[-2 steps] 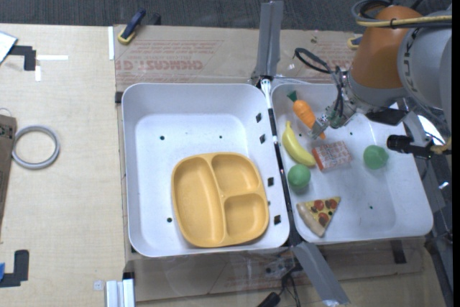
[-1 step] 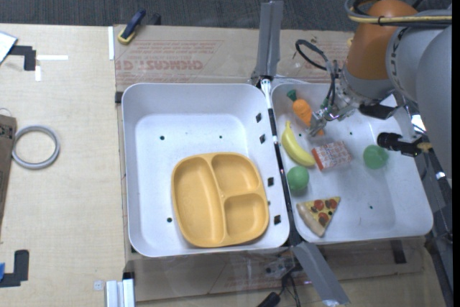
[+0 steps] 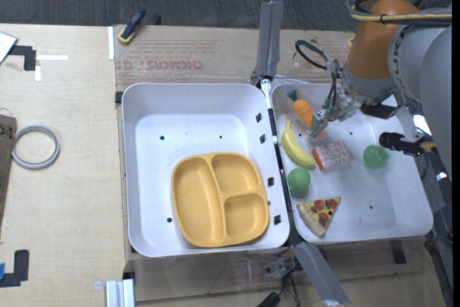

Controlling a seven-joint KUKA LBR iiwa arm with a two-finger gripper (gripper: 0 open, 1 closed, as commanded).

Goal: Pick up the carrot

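The two-finger gripper [image 3: 321,121] hung low in the right-hand shallow white plastic bin [image 3: 402,216], its tips just beside the stubby orange carrot with a green top [image 3: 302,110], which lay at about ten o'clock from them near the bin's upper left corner. Whether the tips were touching the carrot could not be told, and nothing showed between them; whether they stood apart or together could not be told either.

By my judgement the step in hand was the approach to the grasp, not the lift. The next move would call for the tips to shift toward ten o'clock until they straddled the carrot, then close.

At six o'clock from the gripper lay a curved yellow banana [image 3: 294,146], with a small red-and-white packet [image 3: 331,154] at five o'clock and touching the banana's lower end. Farther off at six o'clock sat a round green fruit [image 3: 298,180] and a wedge of toy pizza [image 3: 319,213].

The grey arm with its orange band [image 3: 377,39] reached in from three o'clock, wrist bent downward so the gripper pointed into the bin at a slant. The left-hand white bin [image 3: 144,154] bore a yellow divided plate [image 3: 219,198].
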